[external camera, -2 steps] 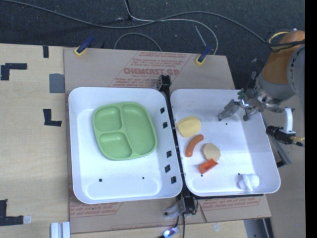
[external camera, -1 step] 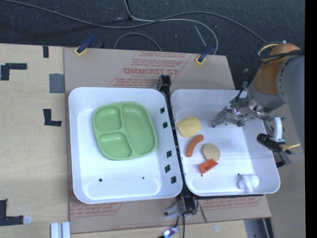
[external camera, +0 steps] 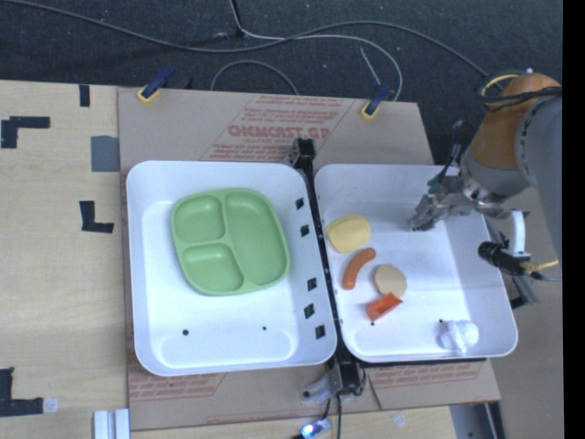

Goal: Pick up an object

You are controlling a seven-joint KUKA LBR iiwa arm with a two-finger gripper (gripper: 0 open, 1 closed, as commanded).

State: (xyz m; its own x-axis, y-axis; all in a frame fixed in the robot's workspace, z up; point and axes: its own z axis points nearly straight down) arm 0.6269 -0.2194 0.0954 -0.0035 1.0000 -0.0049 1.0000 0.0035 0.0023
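Observation:
In the right bin lie a yellow lump, an orange sausage-shaped piece, a tan round piece and a small red-orange piece. A white crumpled item rests in the bin's near right corner. My gripper hangs over the upper right part of that bin, to the right of the yellow lump and apart from it. Nothing shows between its fingers. The arm comes in from the right with its orange band above the wrist.
The left bin holds a green divided plate. A black clip strip runs between the two bins. Both bins sit on a cardboard sheet clamped at the back, with cables on the dark floor behind.

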